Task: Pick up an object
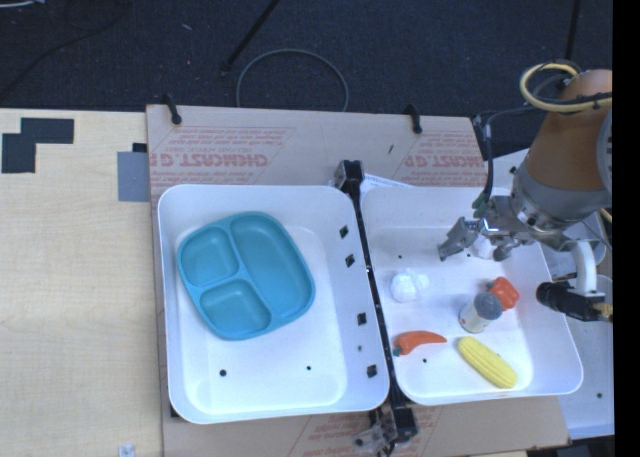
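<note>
**benchwatcher:** Arm's over the right bin (565, 370) now, coming in from the right edge of the frame. The gripper (462, 242) hangs above the bin's upper middle with its fingers spread apart and nothing between them. So no pick yet.

**gearhead42:** What's it got to choose from?

**benchwatcher:** All the loose stuff sits lower in that bin: a white lump (405, 285) just below-left of the gripper, a grey bottle (480, 312) touching an orange piece (505, 293) right of centre, a carrot (418, 341) near the divider, and a corn cob (487, 361) at lower right. The left bin (200, 385) only carries a blue tray (245, 273).

**gearhead42:** I'd go for the white one, it's closest.

**benchwatcher:** Same guess. It stands clear of the others, so the fingers could straddle it without bumping anything. I'd want it centred before dropping, then low enough to close around the middle. The bottle and orange piece look riskier, being jammed together.
</note>
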Action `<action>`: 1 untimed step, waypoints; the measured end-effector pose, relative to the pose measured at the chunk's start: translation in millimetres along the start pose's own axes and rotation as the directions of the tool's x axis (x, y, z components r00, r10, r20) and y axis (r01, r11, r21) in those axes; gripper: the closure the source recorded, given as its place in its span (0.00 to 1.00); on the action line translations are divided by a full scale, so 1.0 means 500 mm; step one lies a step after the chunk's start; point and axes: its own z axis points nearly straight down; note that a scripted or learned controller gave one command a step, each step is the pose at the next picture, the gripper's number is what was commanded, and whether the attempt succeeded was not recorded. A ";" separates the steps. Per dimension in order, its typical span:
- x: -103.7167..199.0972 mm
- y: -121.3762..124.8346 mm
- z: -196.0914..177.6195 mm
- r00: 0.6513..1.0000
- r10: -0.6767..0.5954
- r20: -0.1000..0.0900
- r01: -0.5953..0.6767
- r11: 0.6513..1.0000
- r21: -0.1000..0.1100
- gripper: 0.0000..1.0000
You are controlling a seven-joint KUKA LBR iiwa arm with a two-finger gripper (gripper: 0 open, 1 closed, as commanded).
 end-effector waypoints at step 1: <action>0.003 0.006 0.128 1.000 0.001 0.000 -0.001 1.000 0.001 0.00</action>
